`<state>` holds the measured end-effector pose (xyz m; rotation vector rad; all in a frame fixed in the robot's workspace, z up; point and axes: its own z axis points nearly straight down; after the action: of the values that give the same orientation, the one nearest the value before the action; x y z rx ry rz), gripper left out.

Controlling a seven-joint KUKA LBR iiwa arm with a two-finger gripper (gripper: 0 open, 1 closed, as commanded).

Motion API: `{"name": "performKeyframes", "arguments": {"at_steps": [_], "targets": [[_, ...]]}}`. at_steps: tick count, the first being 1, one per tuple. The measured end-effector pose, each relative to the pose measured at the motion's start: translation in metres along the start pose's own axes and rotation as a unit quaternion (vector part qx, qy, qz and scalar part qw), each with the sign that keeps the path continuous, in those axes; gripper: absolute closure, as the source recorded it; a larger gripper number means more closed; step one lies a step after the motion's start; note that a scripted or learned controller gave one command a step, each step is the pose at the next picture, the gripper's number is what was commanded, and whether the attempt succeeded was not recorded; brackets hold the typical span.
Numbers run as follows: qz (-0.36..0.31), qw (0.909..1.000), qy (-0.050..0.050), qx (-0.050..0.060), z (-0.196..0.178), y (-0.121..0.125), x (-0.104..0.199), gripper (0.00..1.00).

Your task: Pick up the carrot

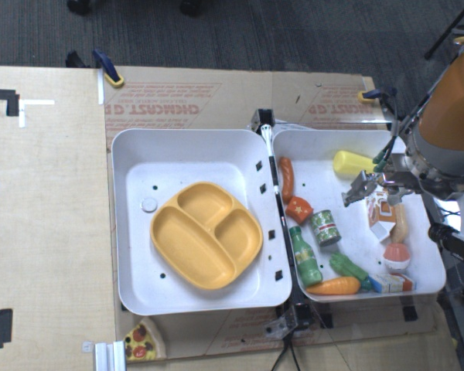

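The carrot (335, 286), orange and tapered, lies on its side against the front wall of the right bin (429, 280), just right of a green bottle (304, 256). My gripper (370, 191) hovers over the middle of that bin, well behind the carrot and apart from it. Its dark fingers (353, 195) are spread, and nothing is held between them. A white and red carton (381, 213) lies under it.
The right bin also holds a yellow piece (351, 161), a red sausage (286, 177), a small can (323, 228), a green vegetable (348, 267) touching the carrot, and a red-topped ball (396, 256). A yellow divided plate (207, 235) sits in the left bin (124, 207).
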<state>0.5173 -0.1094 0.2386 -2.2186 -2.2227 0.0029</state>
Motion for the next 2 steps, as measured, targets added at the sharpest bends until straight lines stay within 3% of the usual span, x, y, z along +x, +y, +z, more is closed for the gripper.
{"name": "performKeyframes", "arguments": {"at_steps": [1, 2], "targets": [[0.093, 0.9956, 0.0, 0.001, 0.017, -0.039, 0.091, 0.0], [0.169, 0.9856, -0.001, 0.002, 0.034, -0.039, 0.159, 0.0]]}}
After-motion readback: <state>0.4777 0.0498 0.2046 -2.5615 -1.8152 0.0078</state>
